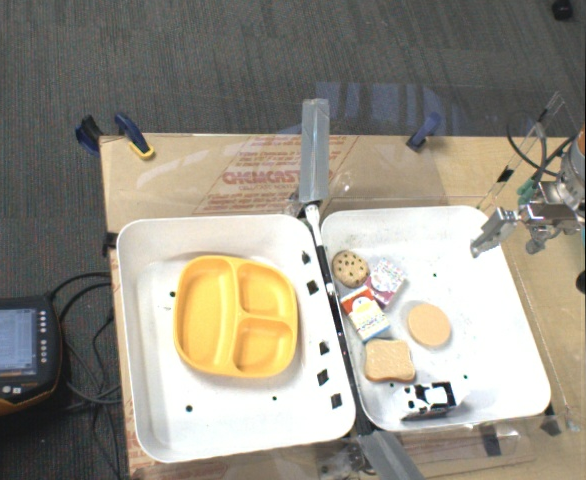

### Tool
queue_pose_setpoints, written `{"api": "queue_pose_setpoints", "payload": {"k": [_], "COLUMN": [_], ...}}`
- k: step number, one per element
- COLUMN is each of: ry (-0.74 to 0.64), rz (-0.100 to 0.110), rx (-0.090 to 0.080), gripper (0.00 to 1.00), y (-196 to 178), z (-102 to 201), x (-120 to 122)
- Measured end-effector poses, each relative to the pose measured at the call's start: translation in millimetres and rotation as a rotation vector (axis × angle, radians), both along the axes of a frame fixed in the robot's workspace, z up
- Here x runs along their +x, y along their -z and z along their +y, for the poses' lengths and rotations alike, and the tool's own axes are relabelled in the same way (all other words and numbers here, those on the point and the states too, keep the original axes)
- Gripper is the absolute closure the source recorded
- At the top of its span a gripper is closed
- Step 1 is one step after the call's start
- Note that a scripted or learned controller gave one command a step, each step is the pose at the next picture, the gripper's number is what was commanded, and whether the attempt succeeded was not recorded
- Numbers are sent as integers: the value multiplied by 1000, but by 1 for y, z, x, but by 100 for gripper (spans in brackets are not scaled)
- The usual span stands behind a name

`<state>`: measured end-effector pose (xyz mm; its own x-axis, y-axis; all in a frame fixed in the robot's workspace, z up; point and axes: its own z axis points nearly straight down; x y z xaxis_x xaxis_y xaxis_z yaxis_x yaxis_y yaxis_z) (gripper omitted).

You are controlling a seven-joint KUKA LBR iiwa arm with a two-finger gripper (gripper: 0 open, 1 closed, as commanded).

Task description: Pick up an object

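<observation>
- Grey carpet surrounds the bench point(173, 168); left bin point(138, 268) holds one yellow tray point(237, 316).
- Right bin point(493, 358): one cookie point(349, 266), two small packets point(387, 278), one bread slice point(389, 361), one tan disc point(429, 324), one dark toy point(433, 397).
- Gripper point(523, 223) hovers at the far right rim, carrying nothing; its opening I cannot tell.
- Best bet: descend squarely over the disc, which sits apart.

I see a few small things lying in the right bin point(493, 368). A round cookie point(350, 267) with dark chips lies near the bin's left wall. Just beside it is a pink and white packet point(387, 279). Below that lies a little box point(368, 315) with red, yellow and white on it. A flat tan disc point(429, 325) lies to the right. A slice of toast point(389, 361) lies lower down, and a black and white thing point(431, 397) sits near the front wall.
</observation>
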<state>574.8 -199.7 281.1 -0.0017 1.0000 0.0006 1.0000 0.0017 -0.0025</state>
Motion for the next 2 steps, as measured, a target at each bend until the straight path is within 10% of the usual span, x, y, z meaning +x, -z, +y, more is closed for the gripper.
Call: {"api": "queue_pose_setpoints", "payload": {"k": [1,2], "ry": [-1,1], "rz": [3,1], "rx": [2,2], "gripper": [0,0], "y": [171,195], "z": [25,40], "x": [8,-32]}}
